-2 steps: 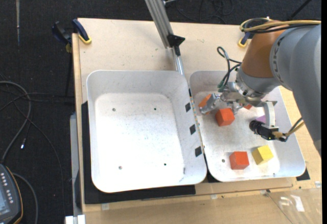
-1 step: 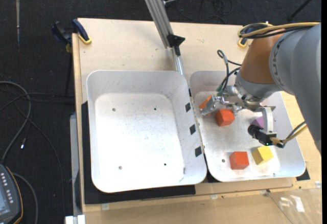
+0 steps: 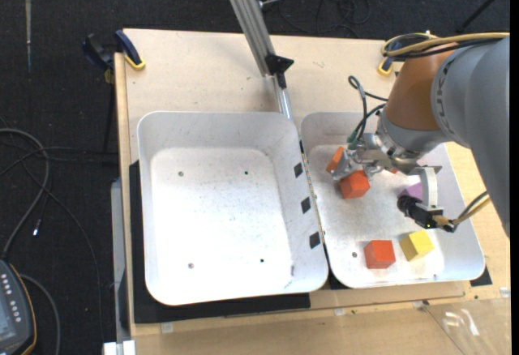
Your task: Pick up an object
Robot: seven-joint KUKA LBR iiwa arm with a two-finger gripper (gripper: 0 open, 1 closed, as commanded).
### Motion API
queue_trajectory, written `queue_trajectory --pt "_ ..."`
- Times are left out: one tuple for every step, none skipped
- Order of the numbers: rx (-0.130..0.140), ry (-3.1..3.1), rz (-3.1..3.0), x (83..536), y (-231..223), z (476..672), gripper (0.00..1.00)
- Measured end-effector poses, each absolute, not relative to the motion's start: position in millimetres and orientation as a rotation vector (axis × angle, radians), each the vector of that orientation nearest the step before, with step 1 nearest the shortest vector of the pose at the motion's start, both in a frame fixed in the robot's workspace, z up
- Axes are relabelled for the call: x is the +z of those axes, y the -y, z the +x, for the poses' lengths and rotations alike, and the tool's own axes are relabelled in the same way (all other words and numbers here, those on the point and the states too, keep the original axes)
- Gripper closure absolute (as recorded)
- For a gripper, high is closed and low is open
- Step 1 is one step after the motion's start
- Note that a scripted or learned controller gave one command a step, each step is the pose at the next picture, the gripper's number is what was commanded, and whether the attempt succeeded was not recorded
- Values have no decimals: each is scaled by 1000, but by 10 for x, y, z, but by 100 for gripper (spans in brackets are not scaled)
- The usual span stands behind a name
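Observation:
The grey arm reaches in from the right over the right bin (image 3: 454, 264). Its gripper (image 3: 360, 164) hangs over the bin's upper left part. Directly below the gripper, touching or nearly touching it, is a red-orange block (image 3: 354, 185). A smaller orange piece (image 3: 336, 159) lies just left of the gripper. Near the bin's front lie a red-orange cube (image 3: 379, 254) and a yellow cube (image 3: 419, 244). A purple object (image 3: 413, 189) is partly hidden beside a black part (image 3: 417, 211) under the arm.
The left bin (image 3: 162, 134) lies beside the right one, their rims meeting at the middle. A slanted metal pole (image 3: 247, 9) runs down to the bins' back edge. Yellow clamps (image 3: 130, 53) grip the bench's back corners.

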State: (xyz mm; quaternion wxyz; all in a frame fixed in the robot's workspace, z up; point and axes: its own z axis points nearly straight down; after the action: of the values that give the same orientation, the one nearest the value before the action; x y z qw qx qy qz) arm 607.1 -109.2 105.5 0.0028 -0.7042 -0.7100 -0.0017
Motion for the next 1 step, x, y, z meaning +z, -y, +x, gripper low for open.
queue_trajectory --pt "-14 2237 -2213 2002 125 6369 100"
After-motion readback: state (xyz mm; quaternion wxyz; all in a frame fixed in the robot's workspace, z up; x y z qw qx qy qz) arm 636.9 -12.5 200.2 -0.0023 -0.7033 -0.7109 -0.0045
